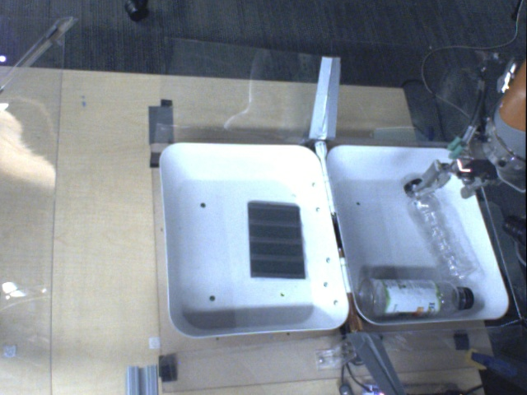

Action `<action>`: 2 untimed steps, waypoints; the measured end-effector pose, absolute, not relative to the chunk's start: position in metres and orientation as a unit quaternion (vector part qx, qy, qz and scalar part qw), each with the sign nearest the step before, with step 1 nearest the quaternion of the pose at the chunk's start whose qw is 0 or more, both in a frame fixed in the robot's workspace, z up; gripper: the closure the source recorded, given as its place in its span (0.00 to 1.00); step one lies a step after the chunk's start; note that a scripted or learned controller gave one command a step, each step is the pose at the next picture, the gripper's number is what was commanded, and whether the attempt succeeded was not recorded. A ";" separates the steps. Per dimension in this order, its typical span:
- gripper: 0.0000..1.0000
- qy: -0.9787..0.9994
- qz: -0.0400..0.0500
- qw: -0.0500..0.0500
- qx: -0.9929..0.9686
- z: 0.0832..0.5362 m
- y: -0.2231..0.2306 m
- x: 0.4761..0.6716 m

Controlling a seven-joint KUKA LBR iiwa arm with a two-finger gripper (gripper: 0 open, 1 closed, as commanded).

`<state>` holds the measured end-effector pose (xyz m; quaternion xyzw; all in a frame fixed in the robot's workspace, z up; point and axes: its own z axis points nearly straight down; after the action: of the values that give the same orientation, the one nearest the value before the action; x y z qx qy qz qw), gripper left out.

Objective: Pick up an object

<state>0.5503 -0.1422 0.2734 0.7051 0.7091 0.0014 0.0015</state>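
Observation:
My gripper hangs over the far right part of the right bin, open, with nothing between its fingers. Its left fingertip is close to the dark-capped neck of a clear plastic bottle, which lies slanted along the bin's right side. Along the near wall of the same bin lies a glass bottle with a pale label, its dark cap pointing right. A dark ribbed rectangular block lies flat in the middle of the left bin.
A metal divider post stands behind the seam between the two bins. Cables and the arm's body crowd the right edge. Bare wooden bench stretches to the left of the bins.

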 end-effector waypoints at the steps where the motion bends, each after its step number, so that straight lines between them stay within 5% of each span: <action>1: 0.00 0.735 0.001 0.001 0.678 0.180 -0.183 0.587; 2: 0.00 0.744 0.003 0.005 0.669 0.088 -0.202 0.657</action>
<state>0.6571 -0.2024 0.0884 0.6685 0.7437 0.0026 0.0047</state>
